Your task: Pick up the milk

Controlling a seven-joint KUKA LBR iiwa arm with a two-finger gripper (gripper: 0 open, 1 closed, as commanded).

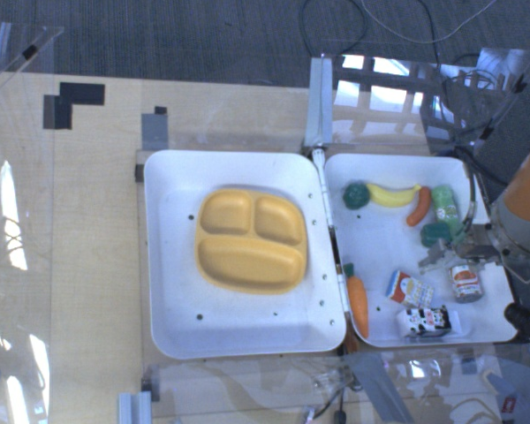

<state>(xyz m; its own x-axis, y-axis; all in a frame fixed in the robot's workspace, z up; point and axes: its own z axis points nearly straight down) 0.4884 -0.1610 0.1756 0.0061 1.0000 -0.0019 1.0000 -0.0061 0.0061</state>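
While the hand (449, 254) hovers mid-bin — grip: cannot tell | milk (427, 321) lies near the right bin's (380, 170) front edge — untouched

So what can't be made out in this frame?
- Gripper: small and blurred over the right bin; finger state unreadable.
- Arm: cut off by the right edge.
- Milk: a small carton with black patches near the bin's front; print too small to read.
- Can: label illegible.
- Green items beside the gripper: shapes too blurred to identify.
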